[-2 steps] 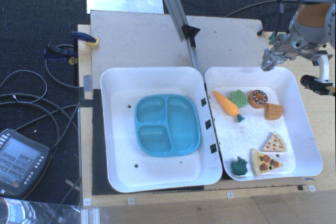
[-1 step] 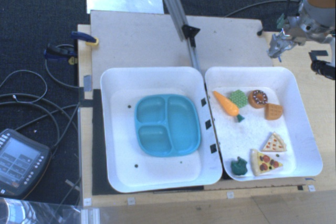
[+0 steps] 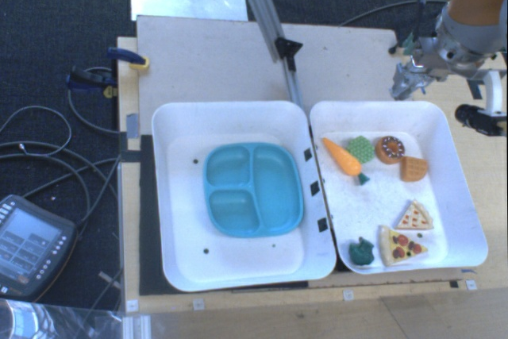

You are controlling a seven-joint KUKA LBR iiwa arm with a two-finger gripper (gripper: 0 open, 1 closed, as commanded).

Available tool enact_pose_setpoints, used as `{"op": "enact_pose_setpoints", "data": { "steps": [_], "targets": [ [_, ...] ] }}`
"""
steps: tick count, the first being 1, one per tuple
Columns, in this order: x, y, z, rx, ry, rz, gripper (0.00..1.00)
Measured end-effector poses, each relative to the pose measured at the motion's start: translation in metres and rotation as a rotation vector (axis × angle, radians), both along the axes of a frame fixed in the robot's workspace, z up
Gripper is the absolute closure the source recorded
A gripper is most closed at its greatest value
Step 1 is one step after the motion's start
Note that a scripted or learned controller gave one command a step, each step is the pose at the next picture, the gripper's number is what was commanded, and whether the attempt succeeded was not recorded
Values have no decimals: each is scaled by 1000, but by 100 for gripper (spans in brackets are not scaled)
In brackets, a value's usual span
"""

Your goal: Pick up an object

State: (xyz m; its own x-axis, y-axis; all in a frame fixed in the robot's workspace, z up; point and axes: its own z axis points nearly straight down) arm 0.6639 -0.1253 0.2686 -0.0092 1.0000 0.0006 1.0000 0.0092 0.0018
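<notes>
The right bin (image 3: 456, 171) holds toy food: an orange carrot (image 3: 343, 157), a green waffle-like piece (image 3: 361, 148), a chocolate donut (image 3: 390, 148), a tan toast piece (image 3: 413, 168), two pizza slices (image 3: 413, 217) (image 3: 402, 245) and a dark green pepper (image 3: 362, 251). My gripper (image 3: 406, 81) hangs above the bench just beyond the far rim of the right bin, clear of every toy. Nothing shows between its fingertips.
The left bin (image 3: 175, 171) holds a blue divided plate (image 3: 254, 189). A slanted metal pole (image 3: 266, 8) crosses the back of the bench. Clamps (image 3: 107, 67) and cables lie off the left edge, with a handheld pendant (image 3: 32, 244) at lower left.
</notes>
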Motion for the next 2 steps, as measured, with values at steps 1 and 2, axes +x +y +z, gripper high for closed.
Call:
{"op": "enact_pose_setpoints", "data": {
  "steps": [1,2],
  "targets": [
    [-29,36,-4,1,3,0,100],
    [-51,90,-2,2,2,2,100]
  ]
}}
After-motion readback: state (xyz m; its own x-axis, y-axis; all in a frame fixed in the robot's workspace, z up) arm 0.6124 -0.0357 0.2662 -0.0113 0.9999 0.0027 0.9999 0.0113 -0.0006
